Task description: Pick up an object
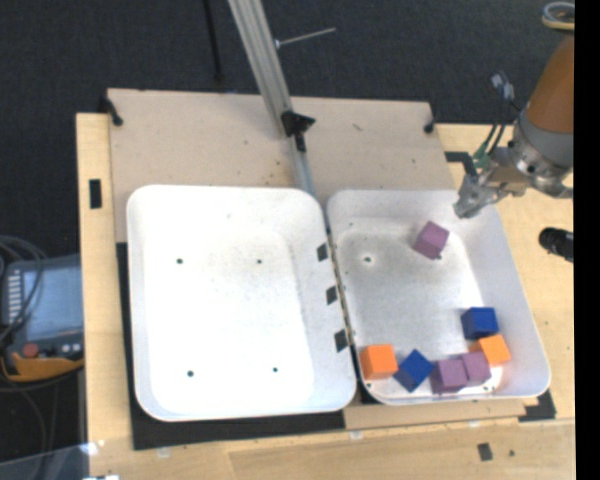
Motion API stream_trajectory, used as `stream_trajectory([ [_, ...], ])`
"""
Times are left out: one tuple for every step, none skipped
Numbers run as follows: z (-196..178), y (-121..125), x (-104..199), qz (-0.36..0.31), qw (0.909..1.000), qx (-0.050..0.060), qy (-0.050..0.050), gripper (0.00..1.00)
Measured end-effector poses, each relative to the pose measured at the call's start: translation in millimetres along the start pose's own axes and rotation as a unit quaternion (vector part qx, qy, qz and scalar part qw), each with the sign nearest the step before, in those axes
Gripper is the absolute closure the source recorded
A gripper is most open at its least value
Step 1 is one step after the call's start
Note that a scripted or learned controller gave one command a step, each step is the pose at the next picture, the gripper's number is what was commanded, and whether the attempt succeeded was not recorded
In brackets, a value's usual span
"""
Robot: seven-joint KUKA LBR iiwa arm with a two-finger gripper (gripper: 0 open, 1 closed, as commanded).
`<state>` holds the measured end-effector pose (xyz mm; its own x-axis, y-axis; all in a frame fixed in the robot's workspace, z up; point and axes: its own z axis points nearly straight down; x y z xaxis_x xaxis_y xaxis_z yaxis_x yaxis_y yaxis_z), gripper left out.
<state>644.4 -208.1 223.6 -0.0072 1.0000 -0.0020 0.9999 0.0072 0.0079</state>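
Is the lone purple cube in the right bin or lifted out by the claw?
In the bin. The purple cube lies on the right bin's floor, apart from the claw, which sits near the bin's upper right rim.

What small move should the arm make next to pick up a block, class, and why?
Probably shift the gripper left and down over the lone purple foam cube. It sits apart in the right white plastic bin, close to the gripper, while the other cubes crowd the bin's near edge.
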Motion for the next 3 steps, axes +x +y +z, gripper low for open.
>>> stream_trajectory([
  [-44.0, 0.9, -2.0, -0.001, 1.0000, 0.001, 0.000, 1.00],
  [-31.8, -8.2, 42.5, 0.001, 1.0000, 0.004, 0.000, 1.00],
  [-21.4, -18.0, 99.5, 0.001, 1.0000, 0.004, 0.001, 1.00],
])
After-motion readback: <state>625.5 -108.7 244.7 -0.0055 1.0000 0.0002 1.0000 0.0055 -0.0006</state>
